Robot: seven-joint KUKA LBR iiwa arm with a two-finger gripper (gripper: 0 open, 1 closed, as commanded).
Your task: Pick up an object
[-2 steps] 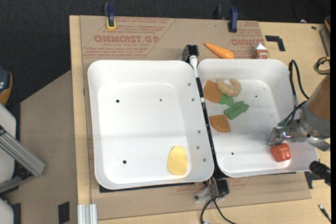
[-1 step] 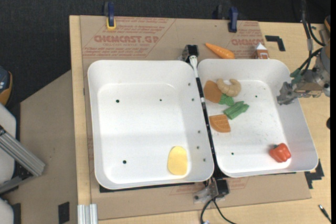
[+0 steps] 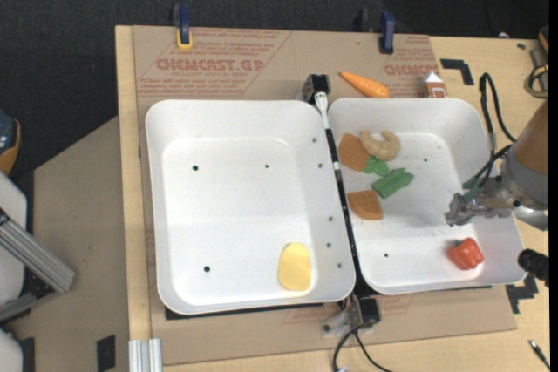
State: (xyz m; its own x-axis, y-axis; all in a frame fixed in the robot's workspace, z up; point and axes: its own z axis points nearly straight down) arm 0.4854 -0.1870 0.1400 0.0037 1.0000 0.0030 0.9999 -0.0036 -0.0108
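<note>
The red pepper (image 3: pixel 466 253) sits near the front right corner of the right bin (image 3: pixel 418 276). It looks like a light, hard plastic toy, probably a bit slick, so I'd pinch it across the round middle. The gripper (image 3: pixel 464 212) hovers just behind it, low over the bin floor, with nothing in it as far as I can see. Can't tell how wide it's open. The arm (image 3: pixel 530 161) comes in from the right.

Two white bins (image 3: pixel 174 135), seven toy foods (image 3: pixel 296 266).
</note>
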